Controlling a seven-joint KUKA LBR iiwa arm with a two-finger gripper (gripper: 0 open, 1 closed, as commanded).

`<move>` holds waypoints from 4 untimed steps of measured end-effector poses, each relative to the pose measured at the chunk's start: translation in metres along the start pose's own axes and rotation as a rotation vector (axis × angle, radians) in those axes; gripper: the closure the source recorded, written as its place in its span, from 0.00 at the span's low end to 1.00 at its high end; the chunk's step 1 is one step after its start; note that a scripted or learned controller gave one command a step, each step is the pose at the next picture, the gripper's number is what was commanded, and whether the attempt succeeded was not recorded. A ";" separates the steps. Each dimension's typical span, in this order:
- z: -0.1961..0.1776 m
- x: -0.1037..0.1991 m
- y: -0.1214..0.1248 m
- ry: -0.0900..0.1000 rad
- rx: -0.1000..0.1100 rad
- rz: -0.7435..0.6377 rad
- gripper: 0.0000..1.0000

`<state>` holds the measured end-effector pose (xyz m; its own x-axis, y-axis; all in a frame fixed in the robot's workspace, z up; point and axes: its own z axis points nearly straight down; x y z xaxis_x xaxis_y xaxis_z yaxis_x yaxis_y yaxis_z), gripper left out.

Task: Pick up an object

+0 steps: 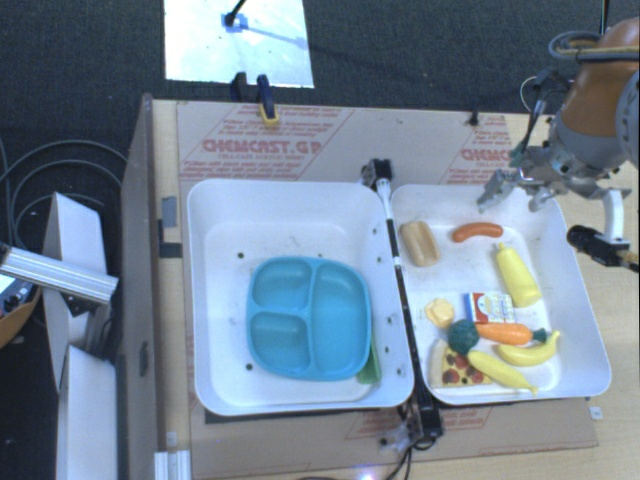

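Note:
The right bin (pixel 585 298) holds several toy foods: a bread roll (pixel 419 242), a red sausage (pixel 477 232), a yellow bottle (pixel 516 274), a red and white carton (pixel 490 308), broccoli (pixel 462 336), a carrot (pixel 505 334), a banana (pixel 530 349) and a pizza slice (pixel 455 368). My gripper (pixel 515 192) hangs over the bin's far rim, up and to the right of the sausage. Its fingers stand apart, open, with nothing between them.
The left bin (pixel 225 268) bears a blue divided plate (pixel 308 318) with a green piece (pixel 371 365) poking out at its right edge. A divider rail (pixel 395 268) runs between the bins. Cardboard (pixel 300 143) lies behind them.

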<state>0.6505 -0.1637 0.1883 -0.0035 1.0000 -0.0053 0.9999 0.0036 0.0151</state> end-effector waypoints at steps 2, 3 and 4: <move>0.102 0.043 -0.122 0.007 0.018 0.003 0.00; 0.102 0.047 -0.026 0.003 0.005 -0.004 0.00; 0.018 0.080 -0.107 0.008 0.014 0.001 0.00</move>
<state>0.5433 -0.0840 0.1684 -0.0025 1.0000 0.0023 1.0000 0.0025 0.0007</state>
